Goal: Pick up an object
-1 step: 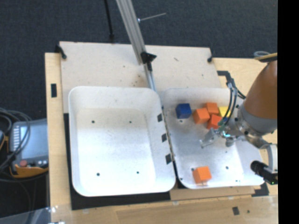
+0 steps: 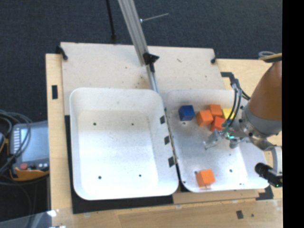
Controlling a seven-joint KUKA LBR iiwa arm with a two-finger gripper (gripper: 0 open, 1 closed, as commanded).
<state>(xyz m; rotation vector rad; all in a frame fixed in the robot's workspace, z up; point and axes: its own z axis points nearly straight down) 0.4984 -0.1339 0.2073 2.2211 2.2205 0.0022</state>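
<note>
I see the left bin [image 2: 118,141], then in the right bin [image 2: 190,175] a blue cube [image 2: 186,112], a lone orange cube [image 2: 205,177], stacked orange cubes [image 2: 210,116] beside a yellow block [image 2: 227,113]; my gripper [image 2: 219,137] hovers just below them, grip unreadable

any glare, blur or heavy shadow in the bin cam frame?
Camera view: even, soft light; white bins bright but speckles still readable, no hard glare; faint shadows beside the blocks; gripper and its surroundings soft, fine detail lost; overall low resolution.
</note>
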